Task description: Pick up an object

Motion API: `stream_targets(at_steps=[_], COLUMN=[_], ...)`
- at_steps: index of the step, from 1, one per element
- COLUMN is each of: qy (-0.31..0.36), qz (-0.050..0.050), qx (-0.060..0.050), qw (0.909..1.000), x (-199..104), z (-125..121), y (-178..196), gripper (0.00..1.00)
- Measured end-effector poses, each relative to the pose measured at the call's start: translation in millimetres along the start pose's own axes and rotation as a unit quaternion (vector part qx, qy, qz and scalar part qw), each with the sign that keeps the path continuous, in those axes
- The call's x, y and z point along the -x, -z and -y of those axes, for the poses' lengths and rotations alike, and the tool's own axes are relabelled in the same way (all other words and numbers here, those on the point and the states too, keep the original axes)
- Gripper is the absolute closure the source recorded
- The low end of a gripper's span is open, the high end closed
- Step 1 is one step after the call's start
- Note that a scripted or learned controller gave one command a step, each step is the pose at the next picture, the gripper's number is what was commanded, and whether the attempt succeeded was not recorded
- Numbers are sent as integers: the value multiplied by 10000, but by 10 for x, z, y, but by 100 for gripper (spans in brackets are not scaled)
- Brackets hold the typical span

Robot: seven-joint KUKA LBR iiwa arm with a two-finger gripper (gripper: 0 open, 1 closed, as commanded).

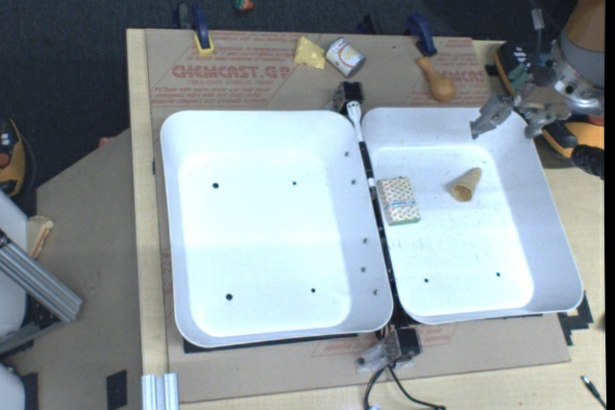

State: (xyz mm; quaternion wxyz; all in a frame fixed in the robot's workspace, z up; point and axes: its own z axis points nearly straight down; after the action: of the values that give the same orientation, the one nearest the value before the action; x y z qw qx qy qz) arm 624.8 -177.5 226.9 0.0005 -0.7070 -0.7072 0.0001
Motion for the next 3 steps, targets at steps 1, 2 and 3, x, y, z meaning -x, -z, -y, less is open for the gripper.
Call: stream_targets(at_steps=[1,2,3], qy=[19,-9,-1], qz=[-18,-13,25], qx=[-37,-41,42], qw=[10000,10000,10000], x=[-406,-506,-48], z=[-326,469,-205], y=[-1509,-1427,-1318], gripper=[0,0,0])
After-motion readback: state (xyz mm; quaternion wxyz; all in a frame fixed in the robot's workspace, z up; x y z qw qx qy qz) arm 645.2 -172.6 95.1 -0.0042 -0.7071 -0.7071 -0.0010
